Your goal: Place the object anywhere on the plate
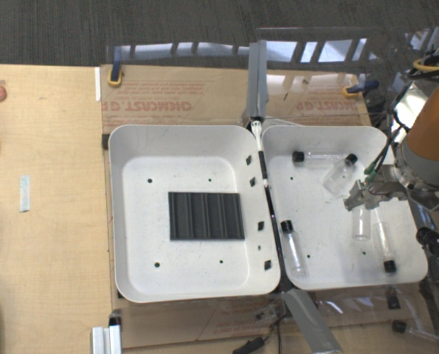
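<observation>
Right bin: clear black-capped tubes, one near front-left wall. Left bin: dark ribbed plate, bare. Claw above right bin; finger state undeterminable.

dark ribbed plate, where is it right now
The dark ribbed plate lies flat in the middle of the left bin, in the camera view's centre-left, apart from the clear tubes in the right bin.

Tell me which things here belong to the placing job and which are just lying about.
Job: clear tubes with black caps in the right bin; dark ribbed plate in the left bin; the arm's tool.
Lying about: orange clamps, cardboard sheet, wooden tabletop.
</observation>
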